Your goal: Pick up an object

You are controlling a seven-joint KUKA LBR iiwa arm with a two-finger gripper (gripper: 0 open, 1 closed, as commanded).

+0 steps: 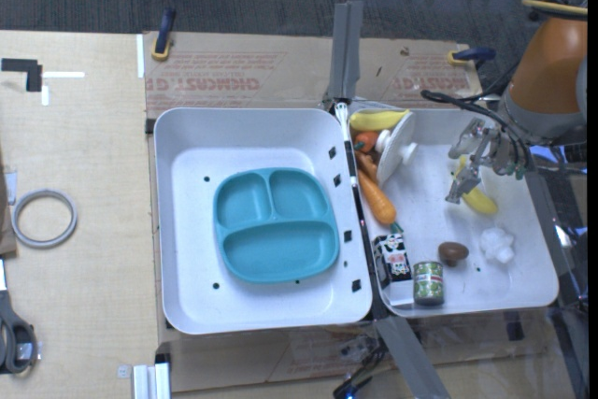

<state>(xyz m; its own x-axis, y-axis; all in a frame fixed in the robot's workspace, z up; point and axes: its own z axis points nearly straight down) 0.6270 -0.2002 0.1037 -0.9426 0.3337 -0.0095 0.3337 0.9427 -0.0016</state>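
Observation:
My gripper (460, 186) hangs low over the right bin (534, 294), at its right-centre, on the grey arm with the orange band (551, 61). A small yellow fruit (480, 202) lies on the bin floor just right of the gripper's tip, touching or nearly touching it. Nothing shows as held. Further down lie a brown oval object (453, 252) and a white crumpled lump (497, 244). A green can (428, 283) and a black-and-white carton (392, 258) stand near the front left corner.
Along the right bin's left wall lie a banana (378, 120), an orange carrot (376, 196) and a tilted white cup (396, 148). The left bin (177, 201) holds a blue divided plate (277, 224). A grey ring (42, 218) rests on the bench at left.

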